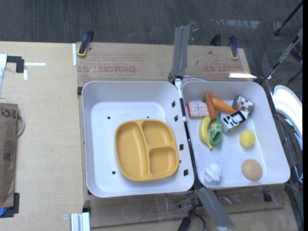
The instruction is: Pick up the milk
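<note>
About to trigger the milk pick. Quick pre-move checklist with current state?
1. Milk carton located, right bin: ok.
2. Carton lying clear of neighbours: not ok; carrot and green item crowd it.
3. Top access to the carton unobstructed: ok.
4. Carton upright: not ok, looks tipped on its side.
5. Yellow tray in left bin, away from the pick: ok.
6. Pincer state: cannot tell.

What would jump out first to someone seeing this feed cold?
The yellow divided plate draws the eye, lying alone in the left bin. Next comes the cluster of toy food in the right bin: a carrot and banana by the black-and-white milk carton, with a lemon and brown egg lying apart nearer the front.
</note>
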`<action>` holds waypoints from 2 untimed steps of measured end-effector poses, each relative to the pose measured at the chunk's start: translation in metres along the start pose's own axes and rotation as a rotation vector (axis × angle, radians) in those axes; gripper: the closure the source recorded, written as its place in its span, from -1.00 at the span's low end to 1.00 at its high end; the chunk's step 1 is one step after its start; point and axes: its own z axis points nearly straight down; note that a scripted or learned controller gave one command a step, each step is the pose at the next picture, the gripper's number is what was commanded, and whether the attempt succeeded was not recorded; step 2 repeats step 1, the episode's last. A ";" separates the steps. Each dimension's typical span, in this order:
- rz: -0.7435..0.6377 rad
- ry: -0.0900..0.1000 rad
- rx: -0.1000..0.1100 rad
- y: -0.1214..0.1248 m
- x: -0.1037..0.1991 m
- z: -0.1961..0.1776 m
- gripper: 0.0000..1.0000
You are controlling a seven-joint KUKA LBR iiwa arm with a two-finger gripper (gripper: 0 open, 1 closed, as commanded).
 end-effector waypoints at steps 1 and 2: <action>-0.004 -0.003 0.001 0.001 0.000 -0.008 1.00; -0.004 -0.003 0.001 0.001 0.000 -0.008 1.00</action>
